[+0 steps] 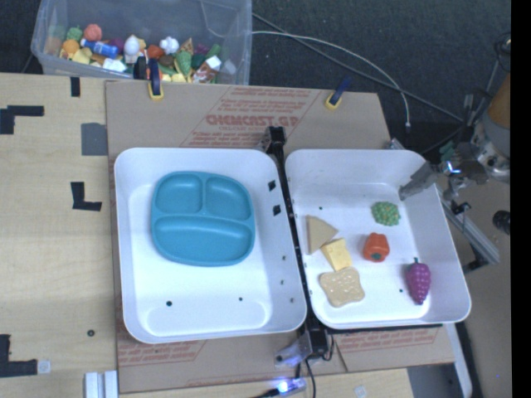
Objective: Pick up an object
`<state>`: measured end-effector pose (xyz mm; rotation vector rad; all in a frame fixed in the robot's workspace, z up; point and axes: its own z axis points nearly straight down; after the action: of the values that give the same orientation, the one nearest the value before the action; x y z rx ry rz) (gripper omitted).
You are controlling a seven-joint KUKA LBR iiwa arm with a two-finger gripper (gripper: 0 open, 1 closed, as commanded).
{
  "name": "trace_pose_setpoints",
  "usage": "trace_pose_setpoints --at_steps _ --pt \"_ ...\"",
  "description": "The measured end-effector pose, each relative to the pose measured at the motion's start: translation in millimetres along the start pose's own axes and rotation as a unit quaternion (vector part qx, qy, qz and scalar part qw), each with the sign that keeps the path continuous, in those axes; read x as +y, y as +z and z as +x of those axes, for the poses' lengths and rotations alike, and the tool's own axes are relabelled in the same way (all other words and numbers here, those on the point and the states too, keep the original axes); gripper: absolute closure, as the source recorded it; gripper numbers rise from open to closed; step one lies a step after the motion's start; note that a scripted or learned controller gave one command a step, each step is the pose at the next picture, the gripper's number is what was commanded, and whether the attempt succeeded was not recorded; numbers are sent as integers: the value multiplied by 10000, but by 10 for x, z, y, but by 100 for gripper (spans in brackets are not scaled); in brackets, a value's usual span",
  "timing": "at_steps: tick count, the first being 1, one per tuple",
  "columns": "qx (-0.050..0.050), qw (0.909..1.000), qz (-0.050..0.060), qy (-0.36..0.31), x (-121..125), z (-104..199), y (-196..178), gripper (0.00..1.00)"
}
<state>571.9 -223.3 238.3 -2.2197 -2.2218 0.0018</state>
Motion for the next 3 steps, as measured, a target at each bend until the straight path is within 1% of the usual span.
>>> trace_pose_setpoints --at_steps 1,2,3 --pt "-2 10000 -3 -8 4 6 -99 100" --pt "-28 10000 -71 -12 425 -1 -2187 100" --pt "-3 10000 1 4 191 469 -1955 100"
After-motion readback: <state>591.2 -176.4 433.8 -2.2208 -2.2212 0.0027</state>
